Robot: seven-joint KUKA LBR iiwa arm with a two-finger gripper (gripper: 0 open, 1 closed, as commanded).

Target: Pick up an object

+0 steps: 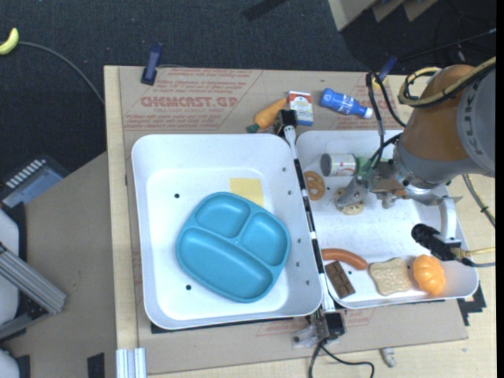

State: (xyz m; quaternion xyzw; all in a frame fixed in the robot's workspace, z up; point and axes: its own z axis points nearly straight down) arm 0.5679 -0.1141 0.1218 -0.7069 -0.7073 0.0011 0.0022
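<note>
Nearest us, along the right bin's (465,288) near edge, lie a chocolate bar (339,279), a sausage (344,257), a toast slice (391,276) and an orange fruit (429,274). Over that bin's far half, the gripper (353,196) hangs just above a cookie (351,205), beside a pretzel (314,184) and a can (341,164). Left bin (157,164): 1 blue divided plate (232,246).

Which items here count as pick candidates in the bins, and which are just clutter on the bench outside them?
Pick candidates in the bins: blue divided plate, yellow cheese slice, pretzel, can, sausage, chocolate bar, bread slice, orange pumpkin.

Clutter outside: blue bottle, small carton, carrot.
</note>
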